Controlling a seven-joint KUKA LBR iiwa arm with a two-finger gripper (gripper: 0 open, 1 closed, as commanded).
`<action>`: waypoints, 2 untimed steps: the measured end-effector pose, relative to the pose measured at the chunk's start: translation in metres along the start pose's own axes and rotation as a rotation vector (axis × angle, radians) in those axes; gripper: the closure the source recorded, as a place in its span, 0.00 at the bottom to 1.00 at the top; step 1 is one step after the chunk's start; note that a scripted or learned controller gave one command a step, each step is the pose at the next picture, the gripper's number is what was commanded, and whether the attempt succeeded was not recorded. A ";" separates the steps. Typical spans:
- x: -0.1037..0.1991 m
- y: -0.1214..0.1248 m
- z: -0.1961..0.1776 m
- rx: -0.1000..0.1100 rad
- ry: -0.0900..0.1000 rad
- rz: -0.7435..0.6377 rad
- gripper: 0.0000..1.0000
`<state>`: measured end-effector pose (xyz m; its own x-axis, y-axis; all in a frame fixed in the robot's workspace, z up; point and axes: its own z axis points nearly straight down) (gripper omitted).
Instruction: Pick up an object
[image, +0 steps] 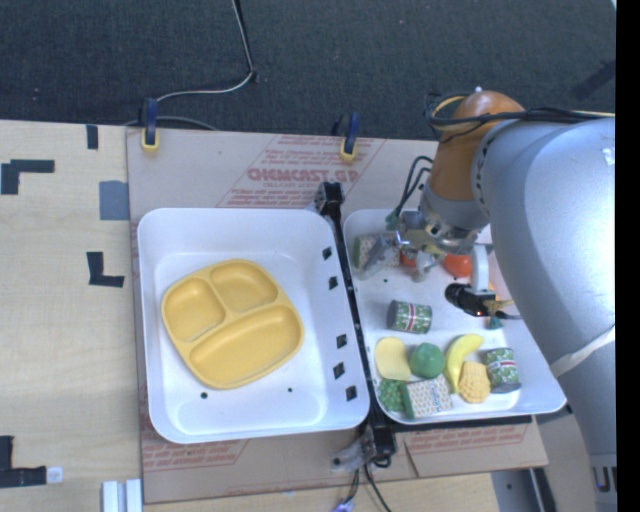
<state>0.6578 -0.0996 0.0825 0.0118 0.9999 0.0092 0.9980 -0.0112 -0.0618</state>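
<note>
Gripper (420, 243) of the grey arm (550, 230) hangs low over the far end of the right bin (545, 405), its metal parts bunched above a crowd of small toys; whether it is spread or pressed together cannot be told from this slant, and nothing can be seen held.

Just to its left, at the bin's far-left corner, lies a greenish packet (366, 250), crinkled and shiny-looking, close enough to seem touching. A red piece (457, 266) sits just to the right, partly hidden by the wrist. Toward the camera from the tool, a small green can (409, 317) lies on its side, its long axis running roughly across the bin, apart from its neighbours and probably the cleanest target.

Nearer the front edge sit a pale yellow lemon-like toy (391, 357), a round green ball (427, 359), a curved banana (461, 355), a knobbly ear of corn (473, 382) and a second can (501, 368), packed tightly together. A speckled box (427, 397) rests against the front wall.

The left bin (160, 300) holds a yellow divided plate (232, 322) of smooth plastic, well apart from the arm. Both bins are smooth, shallow, white and rounded at the corners.
</note>
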 end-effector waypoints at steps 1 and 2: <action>-0.005 -0.076 0.002 -0.061 -0.010 -0.012 0.00; -0.006 -0.150 0.004 -0.071 -0.014 -0.010 0.00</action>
<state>0.5077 -0.1038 0.0874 0.0011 1.0000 -0.0046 1.0000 -0.0010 0.0093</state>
